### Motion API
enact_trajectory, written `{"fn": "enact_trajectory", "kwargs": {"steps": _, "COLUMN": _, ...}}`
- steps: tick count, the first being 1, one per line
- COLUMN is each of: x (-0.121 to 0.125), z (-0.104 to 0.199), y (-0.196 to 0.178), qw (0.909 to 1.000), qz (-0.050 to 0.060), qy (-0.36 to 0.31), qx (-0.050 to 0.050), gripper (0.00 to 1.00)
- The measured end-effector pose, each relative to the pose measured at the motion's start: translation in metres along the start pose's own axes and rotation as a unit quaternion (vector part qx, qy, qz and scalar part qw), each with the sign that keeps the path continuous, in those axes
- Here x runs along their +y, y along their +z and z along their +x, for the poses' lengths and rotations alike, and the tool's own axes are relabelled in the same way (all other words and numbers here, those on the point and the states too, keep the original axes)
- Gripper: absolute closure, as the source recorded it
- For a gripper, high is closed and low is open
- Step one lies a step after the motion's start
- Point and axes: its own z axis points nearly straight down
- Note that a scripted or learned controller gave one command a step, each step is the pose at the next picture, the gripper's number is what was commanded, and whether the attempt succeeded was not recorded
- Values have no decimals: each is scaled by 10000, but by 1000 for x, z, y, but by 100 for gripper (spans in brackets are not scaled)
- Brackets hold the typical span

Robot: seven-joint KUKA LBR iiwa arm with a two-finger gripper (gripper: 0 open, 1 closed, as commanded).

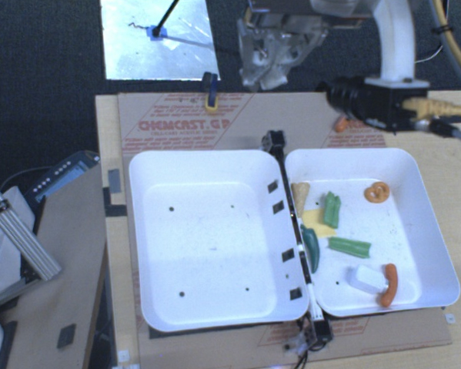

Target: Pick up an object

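Note:
My gripper (266,68) hangs high above the far edge of the bench, behind both bins and well away from every object. The right bin (428,208) holds an orange pretzel (376,192), a light green piece (331,210), a yellow slab (313,219), a tan cone (301,193), a dark green pepper (311,250), a green pod (349,247), a white block (366,278) and an orange sausage (389,285). All of them lie loose on the bin floor.
The left bin (144,223) sits beside the right one, joined along a black hinge strip (291,215). A small orange item (341,124) lies on the cardboard behind the right bin. A yellow and blue clamp (210,92) stands at the board's far edge.

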Motion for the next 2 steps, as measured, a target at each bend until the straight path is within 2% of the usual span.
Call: {"fn": "enact_trajectory", "kwargs": {"steps": 2, "x": 1, "z": 0, "y": -22, "qw": 10000, "qz": -19, "qy": -12, "qx": 10, "gripper": 100}}
